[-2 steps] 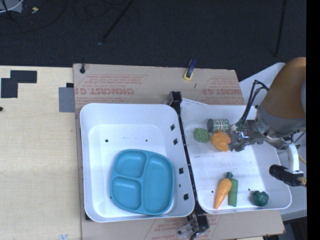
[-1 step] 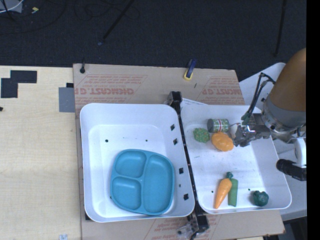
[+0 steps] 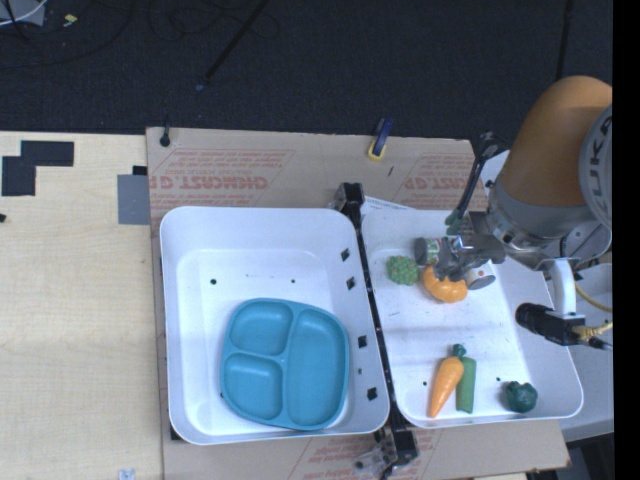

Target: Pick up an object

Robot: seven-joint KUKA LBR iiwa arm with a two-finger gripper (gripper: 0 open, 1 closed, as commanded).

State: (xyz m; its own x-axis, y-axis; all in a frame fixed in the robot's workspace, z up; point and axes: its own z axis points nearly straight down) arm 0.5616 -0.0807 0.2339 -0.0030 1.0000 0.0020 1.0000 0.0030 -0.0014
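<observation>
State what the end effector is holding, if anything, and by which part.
Cannot be told. The end effector sits right over the round orange toy fruit in the right white bin; no grip is visible.

The arm (image 3: 560, 183) is grey with a rounded orange band above the wrist; its tool (image 3: 455, 258) is dark metal, with black cabling.

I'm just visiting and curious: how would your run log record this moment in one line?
phase: reaching | gripper: over orange fruit, right bin | grasp: unconfirmed | nearby: green toy

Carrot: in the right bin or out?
In. The carrot lies flat inside the right bin, beside a green stick near the front wall.
</observation>
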